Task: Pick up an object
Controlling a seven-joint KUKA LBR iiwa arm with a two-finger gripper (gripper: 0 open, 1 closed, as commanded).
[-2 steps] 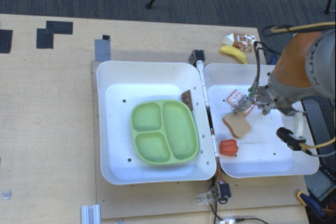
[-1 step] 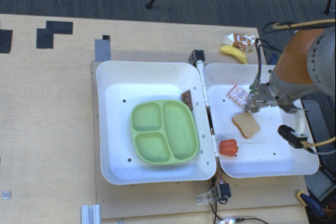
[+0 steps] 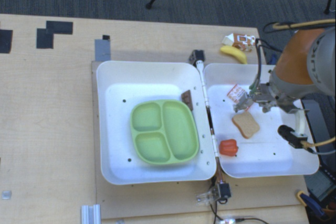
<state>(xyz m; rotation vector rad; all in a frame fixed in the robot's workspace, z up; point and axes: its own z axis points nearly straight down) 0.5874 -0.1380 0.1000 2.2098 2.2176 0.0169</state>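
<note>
Toast slice in the right bin — flat, light, likely stiff toy plastic; best pinched across its edges.
Gripper hovers just above it; its state I cannot tell. A red pepper lies nearby.

A tan slice of toast is lying flat on the floor of the right bin, just below and slightly left of the gripper. A red pepper-like piece is sitting further down and to the left of it, near the bin's left wall. A small red-and-white packet is lying just above and left of the gripper, tilted.
</note>
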